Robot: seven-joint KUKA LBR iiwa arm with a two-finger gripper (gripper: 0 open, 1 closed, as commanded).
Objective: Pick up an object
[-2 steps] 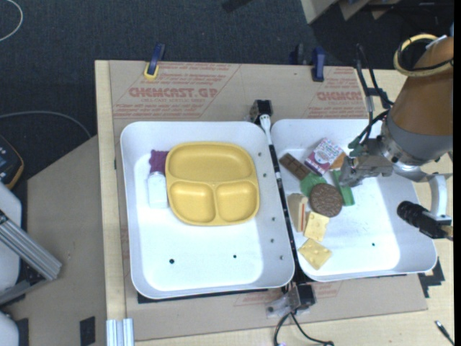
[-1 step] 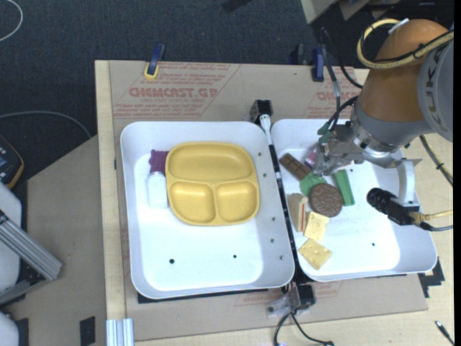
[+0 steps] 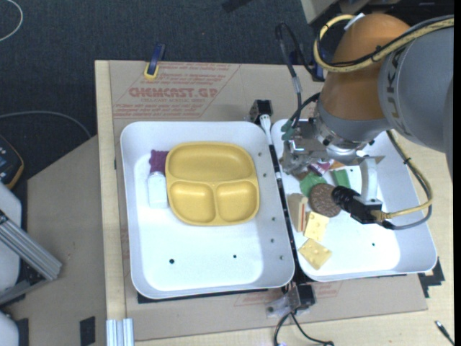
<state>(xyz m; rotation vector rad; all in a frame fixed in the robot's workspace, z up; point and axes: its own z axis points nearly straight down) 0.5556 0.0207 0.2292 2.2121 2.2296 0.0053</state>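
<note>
- gripper (image 3: 306, 157) low over right bin (image 3: 403, 254), upper left corner, wrist blocks it; can't tell if open or holding anything
- likely targets piled just below: green piece (image 3: 311, 186), brown round item (image 3: 325, 201), yellow cheese-like wedges (image 3: 315, 252)
- clutter hugs the wall between the bins, so tight approach there; right half of that bin has room
- left bin (image 3: 140, 215): yellow divided tray (image 3: 212, 182), purple item (image 3: 157, 160) and white item (image 3: 156, 190) at its left; front floor bare

Grey arm (image 3: 425, 85), orange band (image 3: 364, 45), yellow-black cables (image 3: 403, 211)
</note>
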